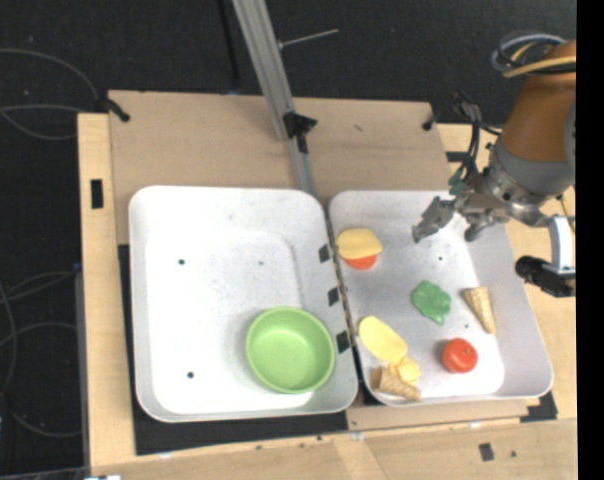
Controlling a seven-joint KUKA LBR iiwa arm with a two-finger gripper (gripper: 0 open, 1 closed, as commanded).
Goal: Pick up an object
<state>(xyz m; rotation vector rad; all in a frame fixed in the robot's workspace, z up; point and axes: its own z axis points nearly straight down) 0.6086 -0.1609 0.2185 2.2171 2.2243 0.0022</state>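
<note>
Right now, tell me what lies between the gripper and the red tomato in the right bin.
In the camera view, between the gripper and the red tomato lies bare bin floor, with the green toy just left of that line and the cone just right.

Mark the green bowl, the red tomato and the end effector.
green bowl (289, 349): camera view, on the inner floor of the bowl, left bin.
red tomato (459, 355): camera view, on the middle of its body, right bin.
end effector (452, 223): camera view, midway between the two fingertips, above the right bin.
</note>
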